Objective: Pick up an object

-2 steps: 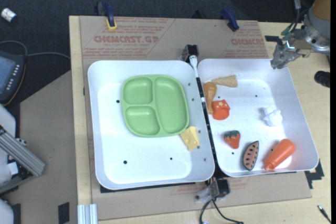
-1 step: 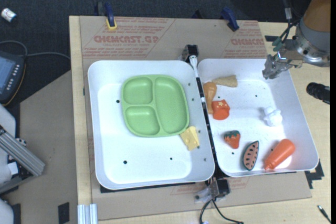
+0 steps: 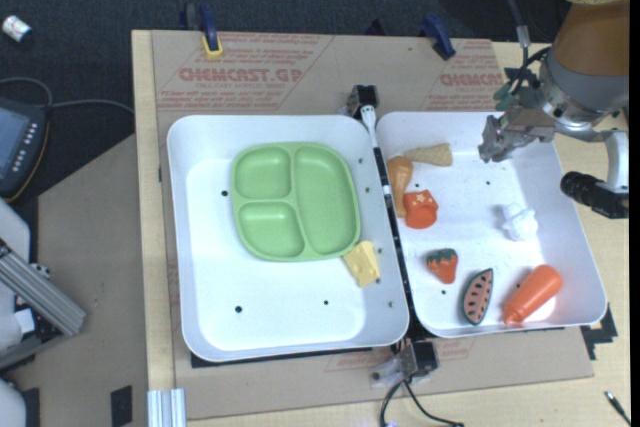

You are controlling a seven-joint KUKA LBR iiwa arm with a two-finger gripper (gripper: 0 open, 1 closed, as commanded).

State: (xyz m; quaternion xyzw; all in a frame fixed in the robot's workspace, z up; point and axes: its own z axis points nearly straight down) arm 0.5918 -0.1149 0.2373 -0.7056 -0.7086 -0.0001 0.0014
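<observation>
In the camera view, the task looks barely begun: the gripper (image 3: 497, 147) hangs over the upper edge of the right bin (image 3: 575, 245), near its far right corner, with nothing visible between its tips, and whether it is spread or closed cannot be told at this size. Every candidate object lies loose on a bin floor. In the right bin sit a tan wedge-shaped piece (image 3: 430, 154) just to the gripper's left, an orange cone-shaped piece (image 3: 400, 177) against the left wall, a red toy pepper (image 3: 420, 207) below it, a small white object (image 3: 516, 221) beneath the gripper and apart from it, a toy strawberry (image 3: 443, 264), a watermelon slice (image 3: 477, 296) and a toy carrot (image 3: 531, 293) near the front rim. The left bin (image 3: 195, 245) holds a green divided plate (image 3: 296, 201) with a yellow piece (image 3: 363, 263) just touching its lower right corner. By this judgement, choosing a target, descending, closing and lifting are all still to do; the tan wedge and the white object look nearest at hand. As for writing, the brown board (image 3: 150, 215) under the bins carries red print: "CHEMCAST GP" reads fairly clearly behind the left bin, and a second, slanted print behind the right bin is partly hidden and too broken to read with confidence. No labels are legible on the objects themselves.
</observation>
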